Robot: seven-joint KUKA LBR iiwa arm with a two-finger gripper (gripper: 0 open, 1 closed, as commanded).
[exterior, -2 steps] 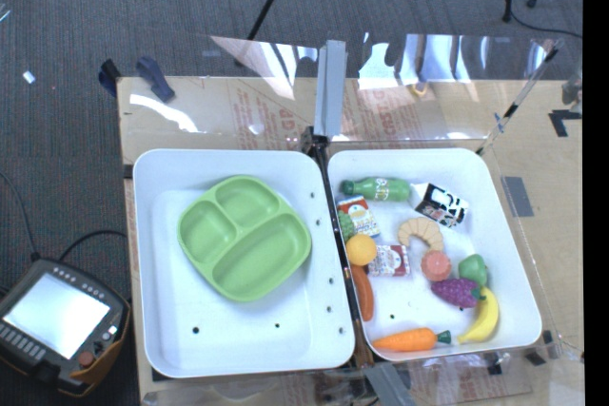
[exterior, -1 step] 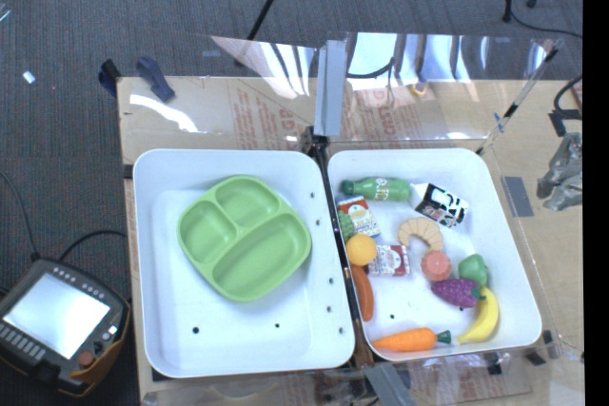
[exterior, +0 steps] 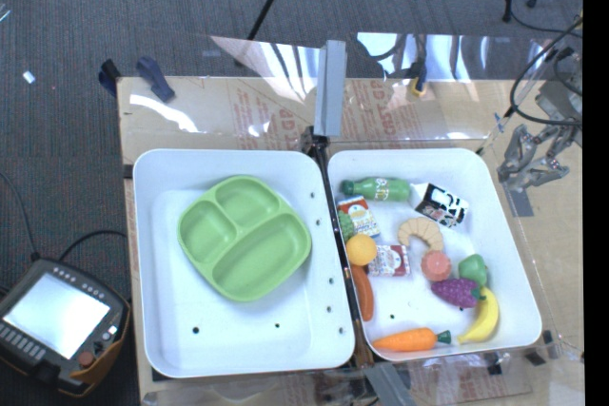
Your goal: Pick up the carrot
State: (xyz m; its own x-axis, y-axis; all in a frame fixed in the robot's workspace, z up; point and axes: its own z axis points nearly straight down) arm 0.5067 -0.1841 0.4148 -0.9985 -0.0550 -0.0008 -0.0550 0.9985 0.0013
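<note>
Orange plastic carrot with green top is seen lying flat at lower edge of right white bin, beside yellow banana; two-finger gripper is parked at right frame edge, outside bin, grasping nothing; finger spread cannot be judged; approach not yet begun.

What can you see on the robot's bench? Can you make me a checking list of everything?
Surface: bench with two white bins; left bin holds a green divided plate.
Job's things: carrot lies at the near edge of the right bin, untouched.
Clutter: green bottle, banana, grapes, orange ball, small cartons, a croissant.
End effector: end effector is outside the right bin, at the far right corner; finger state unclear.
Cables: black cables at right.
Surroundings: grey carpet, tripod legs, handheld screen at lower left.
</note>
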